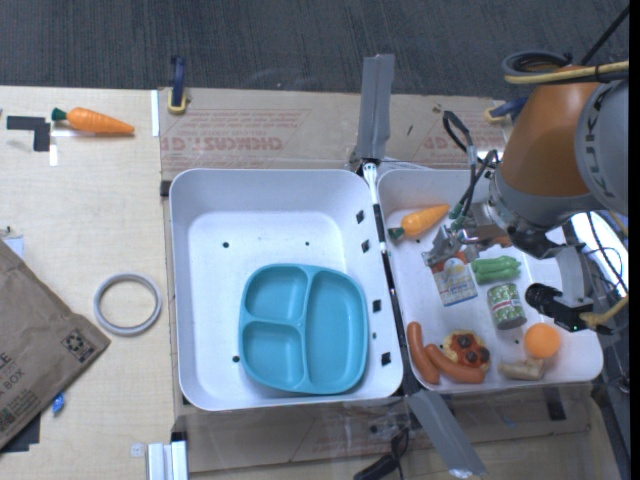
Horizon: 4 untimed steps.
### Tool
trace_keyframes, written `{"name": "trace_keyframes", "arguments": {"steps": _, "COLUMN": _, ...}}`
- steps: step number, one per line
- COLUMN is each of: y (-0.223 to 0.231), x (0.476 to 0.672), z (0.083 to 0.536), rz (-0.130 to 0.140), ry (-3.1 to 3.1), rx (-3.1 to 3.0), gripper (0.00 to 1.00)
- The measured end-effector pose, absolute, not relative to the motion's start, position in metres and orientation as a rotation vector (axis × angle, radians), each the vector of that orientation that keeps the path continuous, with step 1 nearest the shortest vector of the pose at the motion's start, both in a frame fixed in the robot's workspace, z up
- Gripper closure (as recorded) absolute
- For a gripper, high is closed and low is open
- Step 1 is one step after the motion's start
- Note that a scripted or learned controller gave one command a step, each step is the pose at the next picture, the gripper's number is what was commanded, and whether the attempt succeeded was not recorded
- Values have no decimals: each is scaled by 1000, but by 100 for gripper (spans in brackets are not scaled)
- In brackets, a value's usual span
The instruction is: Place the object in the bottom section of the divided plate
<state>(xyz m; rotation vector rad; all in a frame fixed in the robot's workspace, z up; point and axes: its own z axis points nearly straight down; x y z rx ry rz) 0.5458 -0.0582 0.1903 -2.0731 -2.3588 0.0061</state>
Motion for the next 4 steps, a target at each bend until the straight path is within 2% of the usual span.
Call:
{"name": "trace_keyframes", "arguments": {"steps": 1, "y": 7, "x": 538, "z": 191, "rz": 5, "ry": -2400, "rx": -2023, "gripper": 100}}
{"name": "trace_keyframes", "arguments": {"steps": 2, "y": 73, "x": 498, "z": 267, "rz": 5, "ry": -2319, "rx": -2119, "gripper": 100}}
{"name": "trace_keyframes", "arguments": {"steps": 3, "y": 72, "x": 498, "z": 267, "rz": 5, "ry": -2320, "rx": -2118, "gripper": 0}}
{"name": "trace_keyframes", "arguments": {"steps": 4, "y": 80, "x": 478, "z": 296, "rz": 5, "ry": -2134, "rx": -2307, "gripper": 0}}
